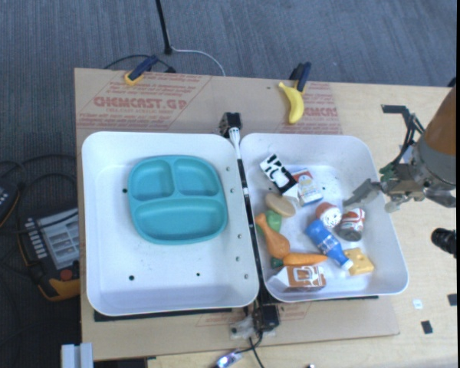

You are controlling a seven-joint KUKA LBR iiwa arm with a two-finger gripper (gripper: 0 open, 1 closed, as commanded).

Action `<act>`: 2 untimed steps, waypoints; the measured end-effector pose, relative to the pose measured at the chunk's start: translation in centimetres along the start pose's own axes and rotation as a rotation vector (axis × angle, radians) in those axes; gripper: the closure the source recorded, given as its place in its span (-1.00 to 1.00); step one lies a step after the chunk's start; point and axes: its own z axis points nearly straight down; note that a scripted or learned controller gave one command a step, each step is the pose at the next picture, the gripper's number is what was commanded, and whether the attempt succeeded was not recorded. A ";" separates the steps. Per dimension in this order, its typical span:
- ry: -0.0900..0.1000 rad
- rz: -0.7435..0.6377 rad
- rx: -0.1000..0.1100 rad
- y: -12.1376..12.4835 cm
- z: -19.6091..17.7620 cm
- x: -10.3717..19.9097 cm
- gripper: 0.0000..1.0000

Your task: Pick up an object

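bench: light brown board (pixel 353 98) with red printed lettering near the far edge, sitting on dark grey carpet (pixel 291 21)
left bin: shallow white plastic bin (pixel 107 274) holding a turquoise plastic plate with three compartments (pixel 176 198), pretty much centred
right bin: second shallow white bin (pixel 383 271) touching the left one, crowded with small stuff
in the pile: blue bottle with a white cap (pixel 327 243) near the middle, orange toy carrot (pixel 273 238) by the left wall, yellow cheese-like wedge (pixel 359 262) at the near right, black and white box (pixel 277 172) toward the far side
outside the bins: yellow toy banana (pixel 293 103) on the board just past the right bin
arm: grey two-finger gripper (pixel 368 190) hangs over the right bin's right side, orange band behind it; honestly can't tell if the fingers are spread or pinched, nothing visibly between them
room: black cables and some grey gear (pixel 46 240) on the floor at the left
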 end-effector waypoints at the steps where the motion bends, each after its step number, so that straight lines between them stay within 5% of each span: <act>1: -0.001 -0.073 -0.011 2.9 13.3 4.2 -1.00; 2: -0.004 -0.072 -0.012 2.9 12.3 4.1 1.00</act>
